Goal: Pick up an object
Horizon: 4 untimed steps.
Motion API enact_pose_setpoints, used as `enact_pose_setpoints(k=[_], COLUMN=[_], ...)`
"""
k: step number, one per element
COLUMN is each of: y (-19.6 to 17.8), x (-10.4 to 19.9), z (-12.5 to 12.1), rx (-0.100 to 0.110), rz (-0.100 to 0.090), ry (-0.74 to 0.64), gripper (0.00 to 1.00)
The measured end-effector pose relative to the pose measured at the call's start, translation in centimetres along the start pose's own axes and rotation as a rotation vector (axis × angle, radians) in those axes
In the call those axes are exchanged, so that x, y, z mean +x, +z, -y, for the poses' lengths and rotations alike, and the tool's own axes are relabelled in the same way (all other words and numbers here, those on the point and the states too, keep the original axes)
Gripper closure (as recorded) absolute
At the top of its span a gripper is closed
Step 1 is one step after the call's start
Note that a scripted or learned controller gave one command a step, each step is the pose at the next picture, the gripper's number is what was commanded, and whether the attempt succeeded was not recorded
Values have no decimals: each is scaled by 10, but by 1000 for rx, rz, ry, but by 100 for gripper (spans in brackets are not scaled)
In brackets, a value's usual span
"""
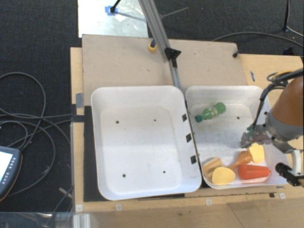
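Hovering low in the right bin [223, 94], the pincer [250, 137] is hanging just above the pale yellow block [257, 153], and whether it is apart or together I cannot tell, since the dark tip is blurring into the wrist behind it. Nothing is showing as caught in it. The candidates for picking are crowding the bin's near right corner: the yellow block is touching the orange carrot-like piece [241, 159], a red piece [254, 172] is lying just beside them, and a yellow round piece [223, 175] and a tan piece [211, 165] are sitting close along the near wall. A green bottle [209, 112] is lying well apart near the far side. The left bin [137, 141] is holding no objects.

Judging from this, the crowding is posing the main risk: a descent here is likely pressing on 2 pieces at once, nudging the block or carrot aside instead of enclosing either. Rounded shapes are also likely slipping out, and the nearby bin wall is limiting room for a clean approach
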<state>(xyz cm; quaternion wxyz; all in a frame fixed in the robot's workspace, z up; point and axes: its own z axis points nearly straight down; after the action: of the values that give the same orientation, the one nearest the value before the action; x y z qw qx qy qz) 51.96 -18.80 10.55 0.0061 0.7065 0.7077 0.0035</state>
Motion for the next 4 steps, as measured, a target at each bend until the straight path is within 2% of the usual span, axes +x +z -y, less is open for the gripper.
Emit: enact_pose_setpoints(k=[1, 2, 3, 4], y=[-64, -109, -137, -147], x=[1, 0, -1, 50], z=[-7, -16, -17, -26], rx=[5, 6, 8, 10], rz=[-1, -1, -2, -5], ry=[-4, -4, -5, -9], gripper=[100, 100, 100, 100])
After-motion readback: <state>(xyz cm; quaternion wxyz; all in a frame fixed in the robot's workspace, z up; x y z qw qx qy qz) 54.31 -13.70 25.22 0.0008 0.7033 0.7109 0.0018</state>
